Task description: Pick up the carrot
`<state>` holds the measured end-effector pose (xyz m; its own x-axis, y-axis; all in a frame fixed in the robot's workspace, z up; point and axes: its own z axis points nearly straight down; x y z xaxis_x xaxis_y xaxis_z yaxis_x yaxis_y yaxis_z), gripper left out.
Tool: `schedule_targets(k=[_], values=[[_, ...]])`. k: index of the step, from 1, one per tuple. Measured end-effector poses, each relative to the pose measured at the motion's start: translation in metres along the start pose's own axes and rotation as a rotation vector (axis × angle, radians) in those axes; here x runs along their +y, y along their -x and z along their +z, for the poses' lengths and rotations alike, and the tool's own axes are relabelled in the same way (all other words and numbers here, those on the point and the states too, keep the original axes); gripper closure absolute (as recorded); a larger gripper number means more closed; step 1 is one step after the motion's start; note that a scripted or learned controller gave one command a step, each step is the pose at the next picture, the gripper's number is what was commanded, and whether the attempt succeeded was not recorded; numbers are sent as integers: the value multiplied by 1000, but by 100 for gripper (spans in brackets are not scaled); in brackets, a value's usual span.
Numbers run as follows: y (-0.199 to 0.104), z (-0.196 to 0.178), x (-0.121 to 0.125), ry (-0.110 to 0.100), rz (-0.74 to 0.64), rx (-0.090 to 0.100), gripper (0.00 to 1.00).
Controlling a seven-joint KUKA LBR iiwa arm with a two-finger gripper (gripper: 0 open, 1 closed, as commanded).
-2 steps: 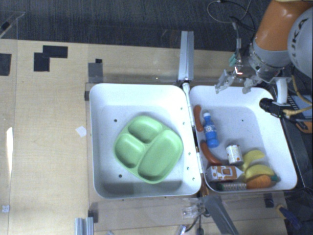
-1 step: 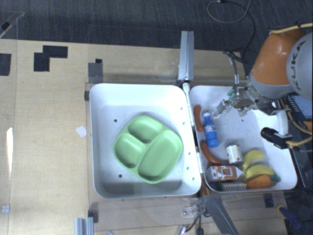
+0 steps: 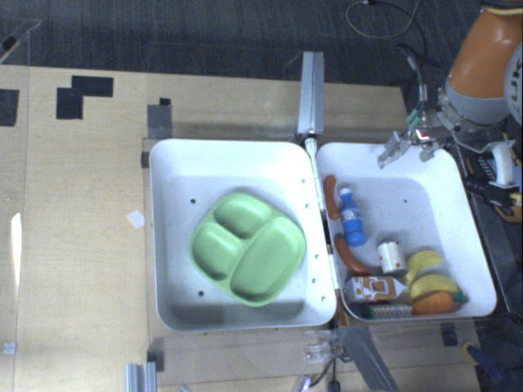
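The jaws stood apart with nothing between them, the gripper [image 3: 406,142] hanging over the far rim of the right bin [image 3: 478,243], just inside that bin's far corner nearest the arm [image 3: 489,64]. The carrot [image 3: 434,303] lay well apart from the gripper, at the opposite, near end of the right bin, pressed into its near right corner. Two bananas [image 3: 426,273] rested against the carrot on its far side, and a small brown carton [image 3: 377,287] lay just beside it toward the bin's middle divider. A white can [image 3: 391,256] sat beyond the carton, and a blue bottle [image 3: 351,217] lay farther up the right bin. Two sausages [image 3: 331,197] lay along the right bin's divider wall. A green sectioned plate [image 3: 248,247] sat in the left bin [image 3: 176,178], beside the right bin.
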<state>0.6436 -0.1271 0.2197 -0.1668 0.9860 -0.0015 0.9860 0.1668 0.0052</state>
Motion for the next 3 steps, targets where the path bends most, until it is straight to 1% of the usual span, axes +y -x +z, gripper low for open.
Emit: schedule_targets(k=[1,2,3], values=[[56,-51,17,1,-16,-1,0],[15,88,23,-4,-79,1,0],[50,22,5,1,-245,-1,0]])
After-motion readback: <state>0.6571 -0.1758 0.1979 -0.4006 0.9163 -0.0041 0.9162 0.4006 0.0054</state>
